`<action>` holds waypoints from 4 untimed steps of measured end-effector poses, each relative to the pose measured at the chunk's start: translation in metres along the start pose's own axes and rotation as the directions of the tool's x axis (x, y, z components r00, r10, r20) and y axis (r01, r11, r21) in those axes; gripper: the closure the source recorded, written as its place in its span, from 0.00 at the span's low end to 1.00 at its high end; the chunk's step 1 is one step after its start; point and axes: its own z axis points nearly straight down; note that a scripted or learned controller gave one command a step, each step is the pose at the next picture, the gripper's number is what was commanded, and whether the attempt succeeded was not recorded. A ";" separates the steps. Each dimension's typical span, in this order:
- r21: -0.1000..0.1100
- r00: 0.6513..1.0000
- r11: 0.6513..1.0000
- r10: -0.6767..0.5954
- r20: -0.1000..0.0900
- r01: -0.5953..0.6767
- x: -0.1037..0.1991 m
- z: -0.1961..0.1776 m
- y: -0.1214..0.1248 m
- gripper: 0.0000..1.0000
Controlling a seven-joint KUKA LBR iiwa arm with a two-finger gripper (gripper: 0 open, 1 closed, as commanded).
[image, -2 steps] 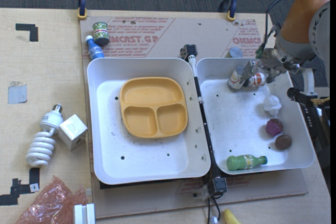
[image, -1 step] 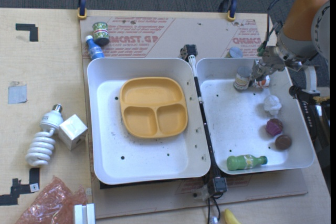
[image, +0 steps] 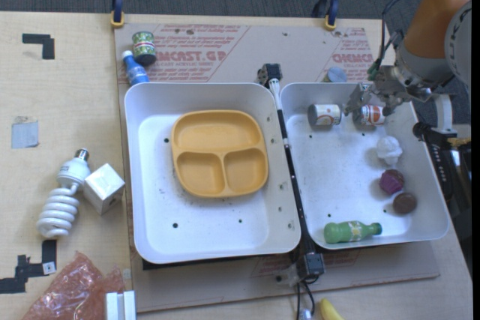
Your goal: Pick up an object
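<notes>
You are looking down on 2 white bins side by side on the table (image: pixel 67 86). The left bin (image: pixel 142 221) holds a yellow divided plate (image: pixel 220 152) with 3 compartments, lying flat near its middle. The right bin (image: pixel 427 221) holds the loose things: a small can (image: pixel 324 115) on its side near the upper left corner, a second small can with a red label (image: pixel 373 115) just to its right, a crumpled white wad (image: pixel 388 150) below that, a purple piece (image: pixel 391 180) and a brown round piece (image: pixel 405 202) close together near the right wall, and a green bottle (image: pixel 352 231) lying on its side along the lower edge. The arm (image: pixel 442 19) reaches in from the right, and its pincer (image: pixel 367 110) hangs over the upper part of the right bin, right at the red-labelled can; you cannot tell whether it is apart or together, nor whether it touches the can. Outside the bins, a spiral light bulb (image: pixel 61 198) and a white cube (image: pixel 103 187) lie on the table at left.
</notes>
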 end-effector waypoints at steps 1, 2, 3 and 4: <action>-0.002 1.000 1.000 -0.001 0.002 0.001 0.000 -0.010 0.001 1.00; -0.002 1.000 1.000 -0.001 0.002 0.001 0.000 -0.010 0.001 0.00; 0.003 1.000 1.000 0.001 -0.009 -0.001 0.014 0.053 -0.109 0.00; 0.001 1.000 1.000 0.000 -0.001 0.000 -0.029 0.002 -0.031 0.00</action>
